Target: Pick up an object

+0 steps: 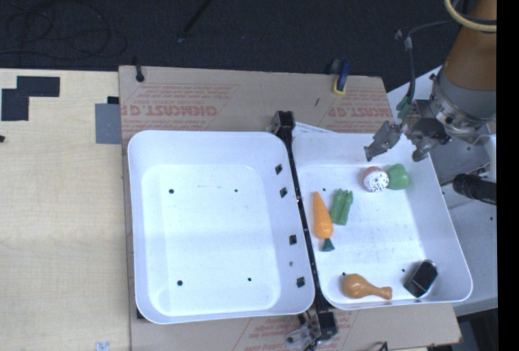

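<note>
all loose items sit in the right bin [454, 244], so that is where the pick has to happen; the left bin [146, 179] needs no attention. gripper [401, 143] hangs over the right bin's far edge, fingers spread apart with nothing between them, poised just above and beside the nearest pair: a speckled white ball [375, 180] touching a green rounded piece [398, 177]. judgement: these two are the likely targets since they are closest to the fingers, but being pressed together makes a clean single grab harder.

orange carrot [323, 216] lies flat near the divider [296, 203], long axis running roughly far-to-near, leafy green tip at the near end, blunt end pointing away. a green ridged piece [341, 206] lies just beside it, nearly parallel, touching or almost touching. an orange drumstick-shaped toy [365, 287] lies near the front wall, long axis across the bin, thin end pointing toward the arm's side. a black object [421, 277] sits in the near corner, tilted against the wall. for elongated things, closing across the short axis looks best.
</note>
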Controlling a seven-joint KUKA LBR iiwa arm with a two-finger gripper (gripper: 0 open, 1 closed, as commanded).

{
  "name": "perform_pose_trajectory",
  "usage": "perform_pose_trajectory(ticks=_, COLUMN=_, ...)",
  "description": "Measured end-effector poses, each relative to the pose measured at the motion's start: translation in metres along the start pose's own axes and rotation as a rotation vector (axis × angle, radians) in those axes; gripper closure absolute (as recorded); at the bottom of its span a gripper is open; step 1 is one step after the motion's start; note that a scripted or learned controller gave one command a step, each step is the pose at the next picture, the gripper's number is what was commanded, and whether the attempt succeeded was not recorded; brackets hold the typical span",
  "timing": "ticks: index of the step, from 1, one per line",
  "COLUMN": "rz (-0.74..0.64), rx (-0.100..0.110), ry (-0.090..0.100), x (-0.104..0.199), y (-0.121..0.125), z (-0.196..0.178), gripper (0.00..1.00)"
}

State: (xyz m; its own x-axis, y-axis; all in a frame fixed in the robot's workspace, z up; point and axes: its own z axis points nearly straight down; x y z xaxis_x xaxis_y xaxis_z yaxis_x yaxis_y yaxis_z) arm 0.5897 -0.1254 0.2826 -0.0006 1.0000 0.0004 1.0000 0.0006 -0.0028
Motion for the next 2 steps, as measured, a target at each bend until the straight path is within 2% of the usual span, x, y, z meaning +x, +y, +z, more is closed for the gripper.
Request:
perform_pose_trajectory(ticks=1, rz=0.005, rx=0.018, ry=0.004, x=-0.031, y=-0.064, z=0.157, gripper=0.0)
perform_pose_trajectory(ticks=2, rz=0.003, rx=0.0, ry=-0.001, x=-0.083, y=-0.049, z=0.197, gripper=0.0)
